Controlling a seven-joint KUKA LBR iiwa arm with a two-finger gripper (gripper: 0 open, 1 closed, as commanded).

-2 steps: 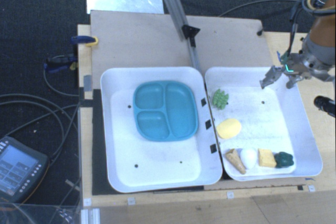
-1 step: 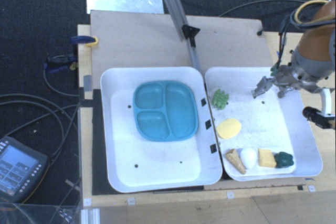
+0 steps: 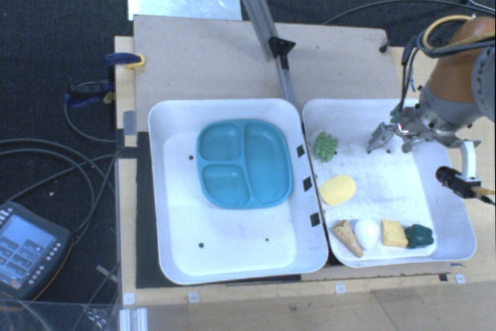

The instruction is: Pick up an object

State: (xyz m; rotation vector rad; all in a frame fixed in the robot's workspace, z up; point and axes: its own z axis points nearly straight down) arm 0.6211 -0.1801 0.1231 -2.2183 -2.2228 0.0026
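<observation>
1 arm [image 3: 457, 81] reaches left, gripper [image 3: 381, 139] over right bin [image 3: 387, 108].

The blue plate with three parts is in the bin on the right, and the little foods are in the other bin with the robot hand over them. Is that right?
Not quite. The camera view shows the blue plate in the left bin. The little foods, such as the yellow piece and the green piece, lie in the right bin, and the gripper is over that bin.
</observation>
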